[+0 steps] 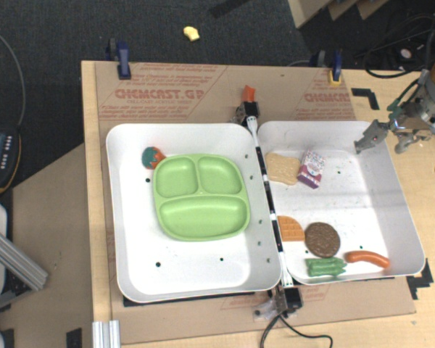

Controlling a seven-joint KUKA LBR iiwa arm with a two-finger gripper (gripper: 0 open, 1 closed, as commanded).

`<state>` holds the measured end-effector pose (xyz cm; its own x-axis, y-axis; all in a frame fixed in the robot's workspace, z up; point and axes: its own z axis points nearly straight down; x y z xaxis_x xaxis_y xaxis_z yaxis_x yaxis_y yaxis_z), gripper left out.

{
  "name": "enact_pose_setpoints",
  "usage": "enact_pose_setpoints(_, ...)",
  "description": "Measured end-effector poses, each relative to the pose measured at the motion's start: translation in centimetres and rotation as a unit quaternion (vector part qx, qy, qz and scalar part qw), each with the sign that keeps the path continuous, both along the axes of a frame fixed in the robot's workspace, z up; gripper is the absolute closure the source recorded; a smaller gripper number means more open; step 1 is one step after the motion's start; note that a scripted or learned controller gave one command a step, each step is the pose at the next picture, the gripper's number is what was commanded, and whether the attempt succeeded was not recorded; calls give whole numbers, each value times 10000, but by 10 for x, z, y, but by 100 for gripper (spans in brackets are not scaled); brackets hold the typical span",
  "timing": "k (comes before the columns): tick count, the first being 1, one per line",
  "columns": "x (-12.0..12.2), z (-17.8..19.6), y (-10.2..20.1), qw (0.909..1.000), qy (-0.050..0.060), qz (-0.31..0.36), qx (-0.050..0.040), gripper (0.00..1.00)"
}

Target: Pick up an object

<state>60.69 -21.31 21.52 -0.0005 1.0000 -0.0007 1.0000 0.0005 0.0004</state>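
The right bin (391,194) holds a tan bread slice (280,167), a purple and white packet (312,169), an orange waffle piece (291,229), a brown round patty (322,239), a green pea pod (325,267) and an orange carrot (367,258). My gripper (382,143) hangs over the bin's far right corner, open, with nothing between its fingers. It is well to the right of the packet and apart from every item.
The left bin (130,252) carries a green divided plate (201,196) and a small red and green toy (153,156) at its far left. Blue clamps (120,58) hold the cardboard base. A yellow scrap (192,32) lies on the dark floor beyond.
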Motion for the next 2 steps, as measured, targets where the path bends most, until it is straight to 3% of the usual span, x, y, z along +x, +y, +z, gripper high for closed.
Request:
enact_pose_setpoints(1,45,-82,43,10000,20,26,15,0)
enact_pose_setpoints(2,29,-127,122,10000,-51,23,-44,0)
